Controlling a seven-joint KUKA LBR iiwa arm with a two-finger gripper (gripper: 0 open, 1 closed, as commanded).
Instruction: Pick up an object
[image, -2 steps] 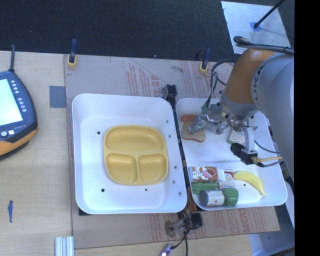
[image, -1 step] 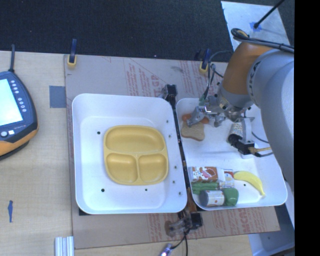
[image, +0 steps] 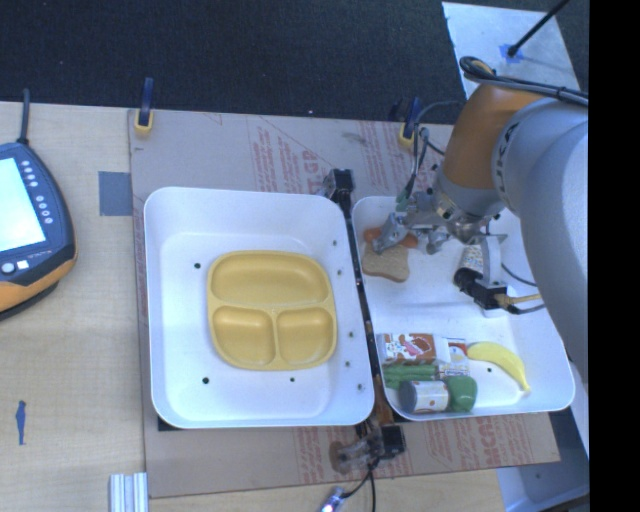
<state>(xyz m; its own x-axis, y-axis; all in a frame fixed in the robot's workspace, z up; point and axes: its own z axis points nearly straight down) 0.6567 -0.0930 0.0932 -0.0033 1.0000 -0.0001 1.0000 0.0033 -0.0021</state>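
claw (image: 408, 226) low over the far end of the right bin (image: 540, 400), finger state cannot be told, an orange piece (image: 378, 237) and slice of toast (image: 387, 264) just beside it, banana (image: 501, 361), carton (image: 415, 349) and green bottle (image: 435, 385) at the near end, yellow divided plate (image: 271, 308) in the left bin (image: 170, 300)

Wooden bench (image: 70, 360) under bright light — dark carpet (image: 220, 45) beyond.
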